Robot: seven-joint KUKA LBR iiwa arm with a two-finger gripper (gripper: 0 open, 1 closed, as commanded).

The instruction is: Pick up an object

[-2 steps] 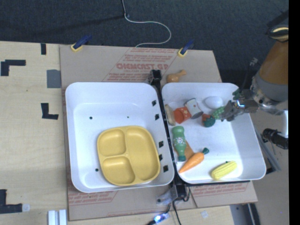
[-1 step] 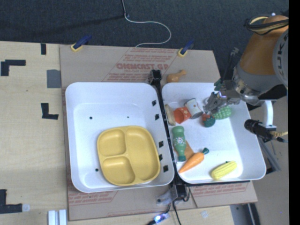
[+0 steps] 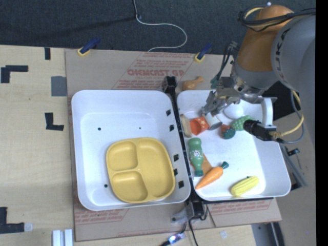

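Hand (image 3: 214, 106) of the grey arm is seen low over the upper part of the right bin (image 3: 266, 160), its dark fingers slightly parted and nothing seen between them. Just below its tips an orange-red toy (image 3: 199, 125) is found lying on the bin floor, near the wall shared with the left bin (image 3: 89, 137); whether the fingertips touch it cannot quite be made out at this angle. A green-and-red toy (image 3: 233, 128) is placed just to the right of it, beside a black part of the arm. Further down the same bin, a green bottle-shaped toy (image 3: 195, 155) is laid along the dividing wall, with a carrot (image 3: 210, 177) touching its lower end, and a corn cob (image 3: 244, 186) is set near the bin's lower right corner. In the left bin a yellow divided plate (image 3: 139, 169) is laid flat. Both bins are carried on a cardboard-covered surface (image 3: 128, 73), and a small tan object (image 3: 191, 82) rests on it just above the right bin.
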